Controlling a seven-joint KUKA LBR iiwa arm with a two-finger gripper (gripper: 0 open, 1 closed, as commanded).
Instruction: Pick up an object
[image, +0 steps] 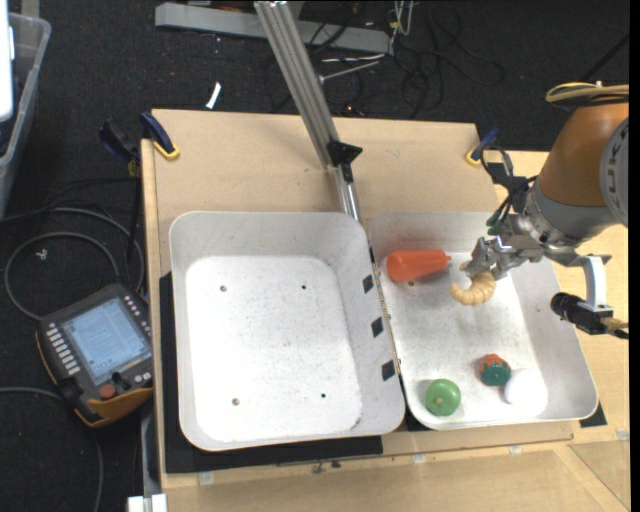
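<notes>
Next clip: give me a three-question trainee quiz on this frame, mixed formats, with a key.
1. True or false: the orange carrot lies in the left bin.
2. Which object is nearest the gripper? A green ball; B pale curved piece; C red-and-green toy.
3. Fill in: the green ball sits near the right bin's ____ edge.

Key: 1 false; 2 B; 3 front.

I can't read any text, label, brand or number from here. The handheld control pendant (98, 348) on the floor left of the bench (260, 170) has a lit screen, but whatever it displays is too small and blurred for me to read.
</notes>
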